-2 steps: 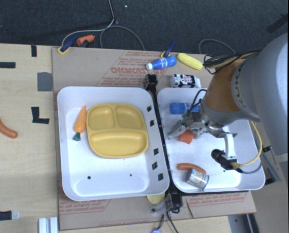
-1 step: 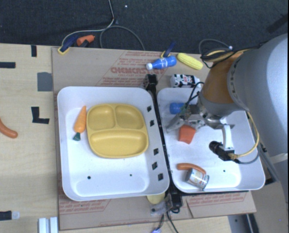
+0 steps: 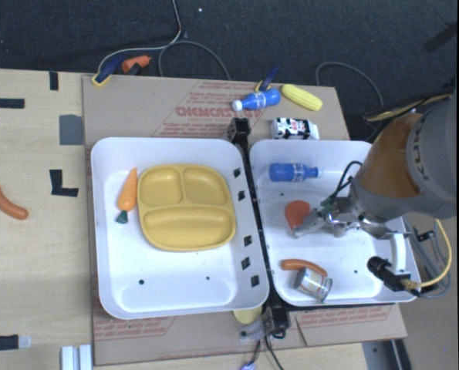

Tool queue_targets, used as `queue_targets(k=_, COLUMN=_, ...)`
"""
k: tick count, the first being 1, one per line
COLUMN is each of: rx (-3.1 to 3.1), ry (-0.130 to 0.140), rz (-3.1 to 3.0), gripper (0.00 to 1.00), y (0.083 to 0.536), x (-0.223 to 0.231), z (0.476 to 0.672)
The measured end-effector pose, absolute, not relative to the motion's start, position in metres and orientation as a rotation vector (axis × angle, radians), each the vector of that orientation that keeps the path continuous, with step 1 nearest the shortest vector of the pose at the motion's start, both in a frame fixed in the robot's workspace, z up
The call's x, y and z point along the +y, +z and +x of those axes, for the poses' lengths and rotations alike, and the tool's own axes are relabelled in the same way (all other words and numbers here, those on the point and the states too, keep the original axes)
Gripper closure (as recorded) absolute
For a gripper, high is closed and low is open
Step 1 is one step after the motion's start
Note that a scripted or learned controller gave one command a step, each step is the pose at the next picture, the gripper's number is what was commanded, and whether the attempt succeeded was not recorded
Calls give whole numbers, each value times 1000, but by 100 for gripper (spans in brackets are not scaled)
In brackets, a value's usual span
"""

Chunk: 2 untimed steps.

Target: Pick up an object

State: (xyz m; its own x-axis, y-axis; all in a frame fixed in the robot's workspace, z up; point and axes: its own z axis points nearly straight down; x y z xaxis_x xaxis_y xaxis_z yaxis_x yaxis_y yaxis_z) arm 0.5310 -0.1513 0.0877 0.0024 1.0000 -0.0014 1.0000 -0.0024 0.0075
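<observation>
I see the arm (image 3: pixel 403 168) reaching in from the right over the right bin (image 3: pixel 352 149), its orange band above the wrist. The gripper (image 3: pixel 302 228) sits low in the middle of that bin, its tip pointing left, right beside a red-orange round object (image 3: pixel 295 211). The tip lies at that object's lower edge; I cannot tell whether they touch. I cannot tell whether the pincer is apart or together: the tip is small and blurred against the white floor. Nothing visibly sits between the fingers.

Other contents of the right bin: a blue bottle (image 3: pixel 293 173) lying on its side near the far wall, an orange sausage-shaped piece (image 3: pixel 302 265) near the front, and a metal can (image 3: pixel 313 284) just beside it, tipped over.

Left bin (image 3: pixel 106 206): a yellow divided plate (image 3: pixel 187 206) in the middle, a toy carrot (image 3: pixel 127 191) just to its left.

Behind the bins on the cardboard I note a second blue bottle (image 3: pixel 258 100), a yellow corn-like item (image 3: pixel 301 96) and a small black-and-white box (image 3: pixel 294 128). A sausage (image 3: pixel 7 200) lies well apart on the bench at far left.
</observation>
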Motion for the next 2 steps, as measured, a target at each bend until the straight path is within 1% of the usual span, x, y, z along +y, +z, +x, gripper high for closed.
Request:
queue_targets(k=1, rx=2219, ry=0, rz=2215, gripper=0, y=87, x=-103, z=574)
queue_targets(k=2, rx=2217, ry=4, rz=2214, gripper=100, y=97, x=-103, z=574)
